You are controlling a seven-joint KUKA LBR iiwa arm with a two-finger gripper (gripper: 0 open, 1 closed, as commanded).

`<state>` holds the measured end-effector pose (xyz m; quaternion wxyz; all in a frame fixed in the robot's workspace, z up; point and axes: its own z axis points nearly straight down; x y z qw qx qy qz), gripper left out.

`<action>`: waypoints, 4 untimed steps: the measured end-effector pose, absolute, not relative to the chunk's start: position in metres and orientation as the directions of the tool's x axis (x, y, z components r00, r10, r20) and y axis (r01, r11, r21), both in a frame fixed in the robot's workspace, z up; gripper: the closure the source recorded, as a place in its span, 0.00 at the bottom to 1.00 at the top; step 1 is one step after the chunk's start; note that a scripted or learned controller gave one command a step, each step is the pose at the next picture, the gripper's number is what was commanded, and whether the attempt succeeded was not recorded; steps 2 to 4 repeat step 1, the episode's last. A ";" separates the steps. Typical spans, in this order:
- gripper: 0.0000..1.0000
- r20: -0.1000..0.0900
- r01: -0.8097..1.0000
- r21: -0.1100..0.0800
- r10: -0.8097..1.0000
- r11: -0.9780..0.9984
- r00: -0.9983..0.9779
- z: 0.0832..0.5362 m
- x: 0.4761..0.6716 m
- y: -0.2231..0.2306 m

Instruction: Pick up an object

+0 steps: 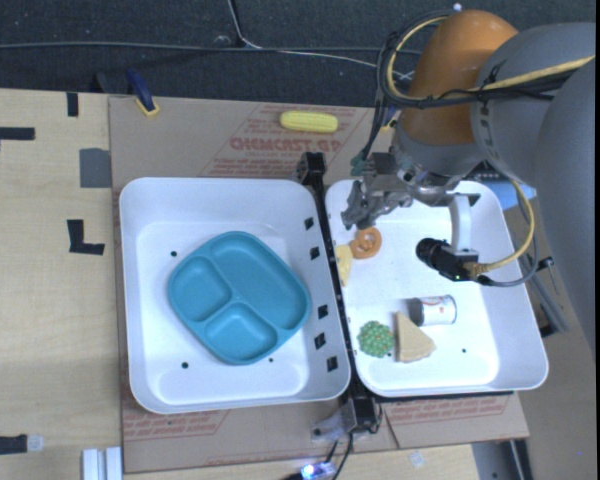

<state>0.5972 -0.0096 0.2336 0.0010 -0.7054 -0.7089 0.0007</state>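
While the fingers point(363, 211) hover, the orange ring point(367, 242) lies just below.

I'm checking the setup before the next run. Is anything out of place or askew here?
One thing: a yellow banana-like object lies outside both bins, on the cardboard behind them. The small white can lies on its side in the right bin. The blue divided plate sits skewed in the left bin. Nothing looks spilled or damaged.

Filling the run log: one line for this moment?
gripper over right bin | nearest: orange ring | nothing seen held | blue tray in left bin
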 end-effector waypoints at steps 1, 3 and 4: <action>1.00 0.000 1.000 -0.001 1.000 0.007 -0.007 0.229 0.619 0.047; 1.00 0.000 1.000 -0.001 1.000 0.007 -0.007 0.229 0.619 0.047; 1.00 0.000 1.000 -0.001 1.000 0.007 -0.007 0.229 0.619 0.047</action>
